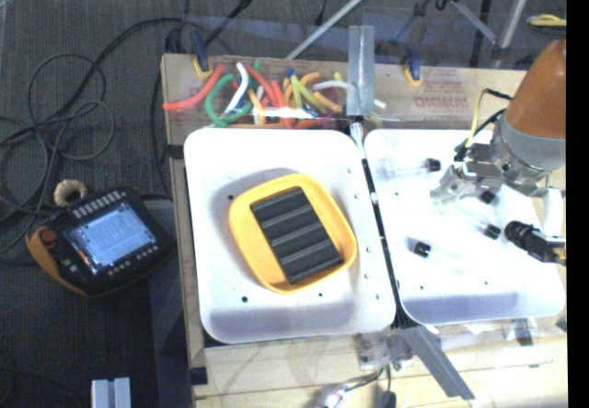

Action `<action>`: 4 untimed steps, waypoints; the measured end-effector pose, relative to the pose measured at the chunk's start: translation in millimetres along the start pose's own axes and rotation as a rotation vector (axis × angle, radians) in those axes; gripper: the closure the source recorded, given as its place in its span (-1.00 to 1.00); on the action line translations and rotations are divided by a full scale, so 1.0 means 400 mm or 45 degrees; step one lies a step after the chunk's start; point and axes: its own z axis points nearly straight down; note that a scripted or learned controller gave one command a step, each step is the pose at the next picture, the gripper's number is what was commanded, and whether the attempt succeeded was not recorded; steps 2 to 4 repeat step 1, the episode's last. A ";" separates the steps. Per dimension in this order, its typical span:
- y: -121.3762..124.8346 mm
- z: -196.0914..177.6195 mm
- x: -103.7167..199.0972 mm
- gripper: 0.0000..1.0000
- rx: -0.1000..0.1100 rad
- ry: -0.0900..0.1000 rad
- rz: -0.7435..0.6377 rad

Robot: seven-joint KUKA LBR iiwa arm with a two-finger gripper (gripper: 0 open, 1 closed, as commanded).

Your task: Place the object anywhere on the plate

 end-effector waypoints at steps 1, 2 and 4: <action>0.000 0.000 0.000 -1.00 0.000 0.000 0.000; 0.000 0.000 0.000 -1.00 0.000 0.000 0.000; 0.000 0.000 0.000 -1.00 0.000 0.000 0.000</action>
